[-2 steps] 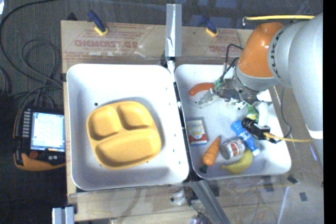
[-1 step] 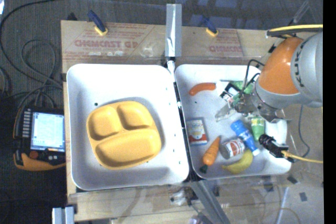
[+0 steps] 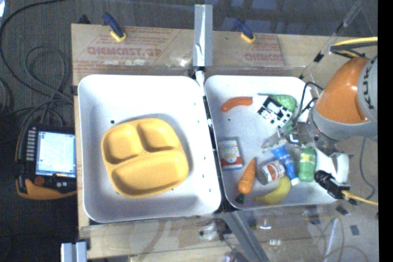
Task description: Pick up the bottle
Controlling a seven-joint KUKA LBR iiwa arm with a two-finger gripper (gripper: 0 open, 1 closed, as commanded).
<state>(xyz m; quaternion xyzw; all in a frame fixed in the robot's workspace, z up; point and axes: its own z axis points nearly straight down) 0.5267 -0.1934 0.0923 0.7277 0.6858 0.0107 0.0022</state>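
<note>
Green bottle (image 3: 306, 164) upright-ish, right bin's (image 3: 245, 89) right side.

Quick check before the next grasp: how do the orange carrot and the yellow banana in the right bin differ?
The orange carrot is straight and tapered, running diagonally up from the near rim. The yellow banana is curved and lies more crosswise along the near wall. The carrot lies in the open, while the banana is partly covered by a small can. Both lie flat in the right white bin, almost meeting near its front edge.
</note>
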